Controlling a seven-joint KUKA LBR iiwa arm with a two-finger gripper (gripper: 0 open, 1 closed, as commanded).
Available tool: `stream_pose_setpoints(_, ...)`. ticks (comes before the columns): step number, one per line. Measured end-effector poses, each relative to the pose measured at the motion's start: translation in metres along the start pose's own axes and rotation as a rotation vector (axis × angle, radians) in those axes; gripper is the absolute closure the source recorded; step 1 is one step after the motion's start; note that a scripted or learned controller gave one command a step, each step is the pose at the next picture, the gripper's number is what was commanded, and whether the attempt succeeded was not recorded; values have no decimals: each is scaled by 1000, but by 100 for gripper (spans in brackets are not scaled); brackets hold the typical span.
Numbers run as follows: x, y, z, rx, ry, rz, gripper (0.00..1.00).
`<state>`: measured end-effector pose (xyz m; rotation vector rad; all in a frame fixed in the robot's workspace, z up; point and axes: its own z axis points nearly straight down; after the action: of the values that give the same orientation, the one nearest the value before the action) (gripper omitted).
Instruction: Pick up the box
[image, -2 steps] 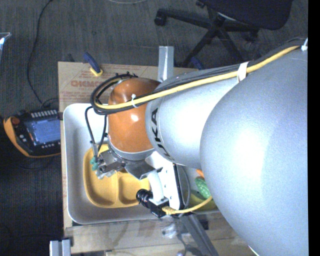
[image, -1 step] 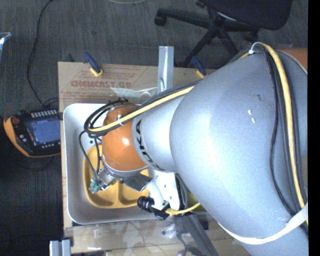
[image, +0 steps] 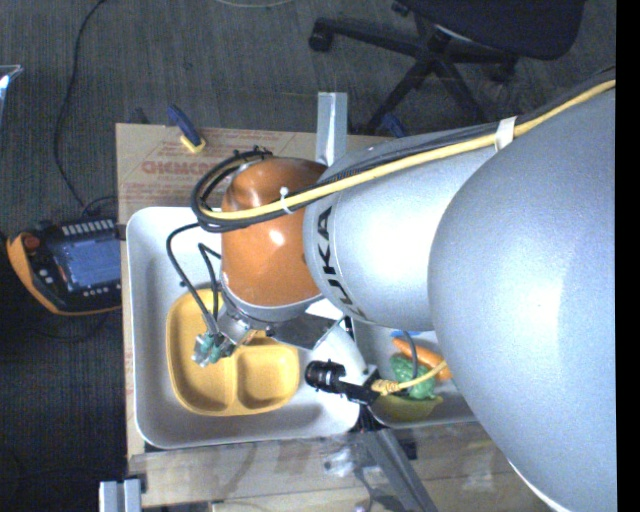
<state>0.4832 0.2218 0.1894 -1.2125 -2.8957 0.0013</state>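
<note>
The arm's orange wrist band (image: 262, 240) hangs over the left bin (image: 150, 300) and hides much of its floor. Below the band, the gripper (image: 212, 345) reaches down onto a yellow shallow container (image: 240, 385) with two compartments, which lies in the near half of that bin. Small green and grey parts of the gripper sit just above the container's left compartment. Whether the gripper touches the container cannot be told. The wrist covers whatever lies under it.
The right bin (image: 440, 415) holds an orange and green item (image: 418, 368) in a yellow-green bowl (image: 408, 405), mostly under the grey arm (image: 480, 260). A black connector (image: 328, 377) juts over the divide between the bins. A pendant (image: 75, 265) lies left of the bench.
</note>
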Motion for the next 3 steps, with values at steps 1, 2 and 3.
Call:
stream_pose_setpoints(1,4,4,-8,1,-2,-146,100)
stream_pose_setpoints(2,-7,7,9,3,-2,424,100)
stream_pose_setpoints(3,-7,7,1,7,-1,423,100)
